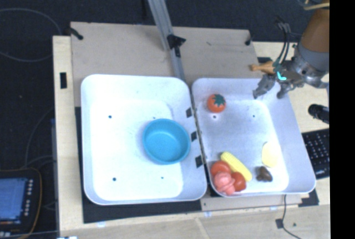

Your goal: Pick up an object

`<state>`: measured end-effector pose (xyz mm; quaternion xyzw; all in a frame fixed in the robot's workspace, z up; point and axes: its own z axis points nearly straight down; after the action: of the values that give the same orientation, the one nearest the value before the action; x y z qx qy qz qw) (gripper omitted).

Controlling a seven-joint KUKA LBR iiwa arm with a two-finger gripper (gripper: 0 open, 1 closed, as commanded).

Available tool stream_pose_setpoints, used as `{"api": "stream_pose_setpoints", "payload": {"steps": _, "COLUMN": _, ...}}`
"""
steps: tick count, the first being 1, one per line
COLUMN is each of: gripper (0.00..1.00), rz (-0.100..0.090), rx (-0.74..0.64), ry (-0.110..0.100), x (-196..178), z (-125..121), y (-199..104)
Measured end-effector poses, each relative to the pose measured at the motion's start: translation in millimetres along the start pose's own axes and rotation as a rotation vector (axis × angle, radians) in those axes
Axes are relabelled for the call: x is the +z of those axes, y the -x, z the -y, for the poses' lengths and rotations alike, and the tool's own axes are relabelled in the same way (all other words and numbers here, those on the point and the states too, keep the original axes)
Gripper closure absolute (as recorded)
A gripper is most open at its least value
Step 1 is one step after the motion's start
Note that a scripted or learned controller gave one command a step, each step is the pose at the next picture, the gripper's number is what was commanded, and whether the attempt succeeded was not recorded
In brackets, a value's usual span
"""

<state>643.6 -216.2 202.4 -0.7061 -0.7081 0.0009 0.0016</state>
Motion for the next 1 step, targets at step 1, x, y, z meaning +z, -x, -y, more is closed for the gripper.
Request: {"api": "stream_pose_setpoints", "payload": {"steps": 1, "gripper": 0.0, "rz": 0.002, "rx": -0.001, "ry": 0.008, "x": -4.4, "z": -1.7, "y": 0.2}}
